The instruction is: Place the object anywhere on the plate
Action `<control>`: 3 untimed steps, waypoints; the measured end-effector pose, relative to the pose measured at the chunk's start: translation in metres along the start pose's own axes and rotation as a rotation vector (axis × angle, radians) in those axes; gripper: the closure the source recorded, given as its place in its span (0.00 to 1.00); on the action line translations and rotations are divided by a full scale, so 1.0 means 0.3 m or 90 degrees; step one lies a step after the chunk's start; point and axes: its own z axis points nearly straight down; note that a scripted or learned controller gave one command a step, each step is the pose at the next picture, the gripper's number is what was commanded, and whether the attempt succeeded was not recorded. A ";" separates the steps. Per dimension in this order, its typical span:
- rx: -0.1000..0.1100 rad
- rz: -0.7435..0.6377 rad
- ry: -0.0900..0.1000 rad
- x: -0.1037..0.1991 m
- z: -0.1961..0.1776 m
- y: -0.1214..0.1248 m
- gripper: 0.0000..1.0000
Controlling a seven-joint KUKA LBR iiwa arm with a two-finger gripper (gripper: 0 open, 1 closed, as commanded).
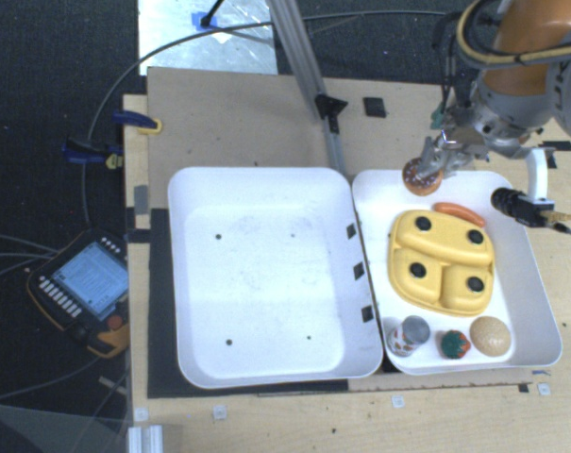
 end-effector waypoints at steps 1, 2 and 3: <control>0.001 0.000 0.000 0.198 -0.002 -0.047 1.00; 0.001 0.000 0.001 0.380 0.033 -0.046 1.00; 0.001 -0.001 0.001 0.558 0.028 -0.105 1.00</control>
